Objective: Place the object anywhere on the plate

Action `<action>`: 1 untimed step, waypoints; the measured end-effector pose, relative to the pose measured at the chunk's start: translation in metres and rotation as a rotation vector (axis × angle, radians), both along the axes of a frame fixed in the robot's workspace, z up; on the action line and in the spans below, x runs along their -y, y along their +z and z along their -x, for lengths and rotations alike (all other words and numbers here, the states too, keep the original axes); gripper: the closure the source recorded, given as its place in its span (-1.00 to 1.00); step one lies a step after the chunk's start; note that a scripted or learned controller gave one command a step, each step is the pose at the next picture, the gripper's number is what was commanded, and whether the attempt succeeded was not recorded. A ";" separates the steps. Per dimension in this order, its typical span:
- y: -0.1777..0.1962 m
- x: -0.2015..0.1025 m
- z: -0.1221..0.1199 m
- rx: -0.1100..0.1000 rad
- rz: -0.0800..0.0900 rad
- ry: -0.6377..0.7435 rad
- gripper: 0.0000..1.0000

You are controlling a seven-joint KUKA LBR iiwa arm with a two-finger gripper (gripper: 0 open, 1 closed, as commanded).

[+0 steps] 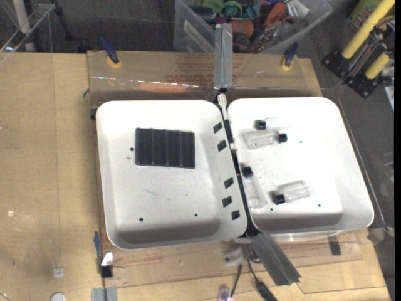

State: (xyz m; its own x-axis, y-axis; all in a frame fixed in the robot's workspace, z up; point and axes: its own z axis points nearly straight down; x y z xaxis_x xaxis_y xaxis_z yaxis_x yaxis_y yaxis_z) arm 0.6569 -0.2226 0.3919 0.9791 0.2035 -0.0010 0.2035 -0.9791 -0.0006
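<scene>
The black plate (pixel 165 148) lies in the left bin (pixel 156 199), small clear bottles (pixel 266 138) lie in the right bin (pixel 316 158), and I cannot tell how open the gripper is.

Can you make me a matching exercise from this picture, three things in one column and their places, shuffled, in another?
Things:
1. flat black ribbed rectangular plate
2. clear plastic vial with a black cap, upper one
3. clear storage tub of colourful toys

Places:
A. behind the bins, at the top of the view
B. in the left white bin
C. in the right white bin

Pairs: 1-B, 2-C, 3-A
</scene>
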 end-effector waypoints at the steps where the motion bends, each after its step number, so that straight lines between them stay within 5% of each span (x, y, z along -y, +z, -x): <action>1: 0.018 -0.002 0.005 0.002 0.001 0.067 1.00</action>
State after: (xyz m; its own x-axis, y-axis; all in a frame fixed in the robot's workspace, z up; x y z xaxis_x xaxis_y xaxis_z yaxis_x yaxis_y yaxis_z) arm 0.6519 -0.2210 0.4100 0.9632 0.2686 0.0006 0.2686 -0.9632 0.0010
